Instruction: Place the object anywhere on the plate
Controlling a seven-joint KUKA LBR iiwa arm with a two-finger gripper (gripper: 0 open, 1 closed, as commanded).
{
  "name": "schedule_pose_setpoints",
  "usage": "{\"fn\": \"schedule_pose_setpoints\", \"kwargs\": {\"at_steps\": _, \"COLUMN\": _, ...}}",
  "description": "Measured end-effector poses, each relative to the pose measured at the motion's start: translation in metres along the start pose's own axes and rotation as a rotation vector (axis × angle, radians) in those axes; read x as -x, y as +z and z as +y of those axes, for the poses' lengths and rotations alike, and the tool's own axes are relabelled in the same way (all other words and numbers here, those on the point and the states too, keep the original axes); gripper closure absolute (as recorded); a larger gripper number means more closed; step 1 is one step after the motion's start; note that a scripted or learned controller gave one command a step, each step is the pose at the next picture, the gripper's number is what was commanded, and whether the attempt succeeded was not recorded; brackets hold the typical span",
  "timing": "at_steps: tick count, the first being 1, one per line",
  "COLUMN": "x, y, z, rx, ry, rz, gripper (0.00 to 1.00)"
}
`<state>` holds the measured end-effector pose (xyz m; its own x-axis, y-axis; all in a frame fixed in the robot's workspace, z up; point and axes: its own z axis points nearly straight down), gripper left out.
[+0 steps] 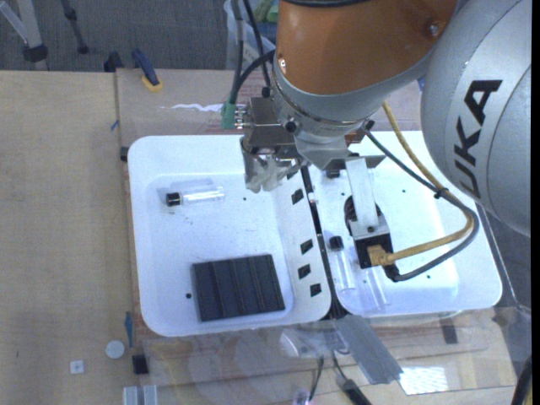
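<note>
A dark ribbed rectangular plate (237, 287) is observed lying flat on the floor of the left bin (152, 251), in the near part of that bin. Beyond the plate, towards the far left of the bin, a small clear tube with a black cap (192, 197) is seen lying on its side on the white floor, well apart from the plate. Nothing is noted resting on the plate.

Farther back and to the right of the plate, the gripper (268, 175) is seen hanging over the far right part of the left bin, near the divide from the right bin (439, 285). The tube is located to the left of the gripper, apart from it and not between its fingers. The state of the jaws cannot be determined, as they are blurred and partly masked by the wrist. The grey arm with its orange band (354, 32) is recorded above the far edge of both bins.
</note>
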<state>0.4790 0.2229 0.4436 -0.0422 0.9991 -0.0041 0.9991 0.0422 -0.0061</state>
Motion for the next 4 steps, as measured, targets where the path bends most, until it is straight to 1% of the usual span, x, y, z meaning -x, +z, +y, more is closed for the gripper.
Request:
{"fn": "schedule_pose_setpoints", "kwargs": {"at_steps": 1, "x": -0.001, "y": 0.009, "z": 0.000, "rx": 0.001, "ry": 0.302, "rz": 0.002, "gripper": 1.00}}
{"fn": "schedule_pose_setpoints", "kwargs": {"at_steps": 2, "x": -0.001, "y": 0.043, "z": 0.043, "rx": 0.001, "ry": 0.473, "rz": 0.003, "gripper": 1.00}}
{"fn": "schedule_pose_setpoints", "kwargs": {"at_steps": 3, "x": 0.000, "y": 0.051, "z": 0.061, "rx": 0.004, "ry": 0.680, "rz": 0.005, "gripper": 1.00}}
{"fn": "schedule_pose_setpoints", "kwargs": {"at_steps": 4, "x": -0.001, "y": 0.009, "z": 0.027, "rx": 0.003, "ry": 0.658, "rz": 0.005, "gripper": 1.00}}
